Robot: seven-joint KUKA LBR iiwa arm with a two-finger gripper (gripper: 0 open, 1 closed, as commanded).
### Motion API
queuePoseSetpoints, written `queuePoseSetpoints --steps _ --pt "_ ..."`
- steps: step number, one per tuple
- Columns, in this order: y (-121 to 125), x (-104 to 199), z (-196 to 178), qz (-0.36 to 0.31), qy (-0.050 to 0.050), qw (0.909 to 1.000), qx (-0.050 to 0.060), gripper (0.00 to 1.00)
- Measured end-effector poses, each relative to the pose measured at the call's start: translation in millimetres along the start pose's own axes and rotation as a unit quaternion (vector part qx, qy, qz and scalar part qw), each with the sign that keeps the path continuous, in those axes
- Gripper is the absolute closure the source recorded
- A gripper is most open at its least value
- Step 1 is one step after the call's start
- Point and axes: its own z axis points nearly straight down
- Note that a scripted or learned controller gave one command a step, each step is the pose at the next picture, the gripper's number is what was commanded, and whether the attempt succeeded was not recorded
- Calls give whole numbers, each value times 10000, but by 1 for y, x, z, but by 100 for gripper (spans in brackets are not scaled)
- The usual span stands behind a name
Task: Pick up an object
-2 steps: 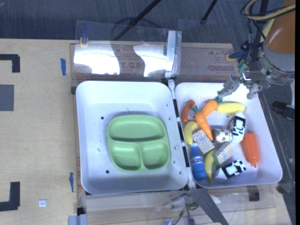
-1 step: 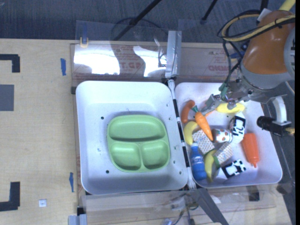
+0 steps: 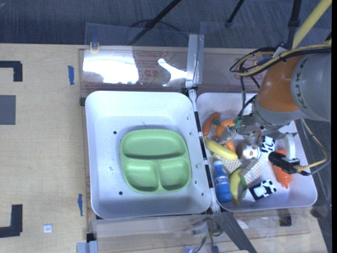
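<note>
My gripper (image 3: 235, 132) reaches down into the right bin (image 3: 305, 194), among a crowded pile of small objects. Just below it lies a yellow banana (image 3: 221, 149). At its left sit two orange toys (image 3: 212, 122), and a small round ball (image 3: 249, 152) lies to its lower right. Further forward are a blue bottle (image 3: 221, 181), a green-yellow banana (image 3: 235, 184), a black-and-white block (image 3: 261, 189) and an orange carrot-like toy (image 3: 283, 176). The wrist and its orange band (image 3: 277, 91) hide the bin's back right part.
The left bin (image 3: 100, 141) holds a green divided plate (image 3: 155, 159). A clear plastic wall (image 3: 137, 62) stands behind both bins. Cables (image 3: 263, 59) loop off the arm at the upper right. The wooden bench (image 3: 37, 141) stretches out to the left.
</note>
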Motion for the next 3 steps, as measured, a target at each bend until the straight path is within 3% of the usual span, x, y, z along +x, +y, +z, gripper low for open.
queuePoseSetpoints --steps 1,2,3 --pt "37 19 -93 -143 -2 9999 2 0" --pt "63 39 -191 -1343 -13 9909 -13 0" --pt "79 21 -128 -1698 2 9855 10 0"
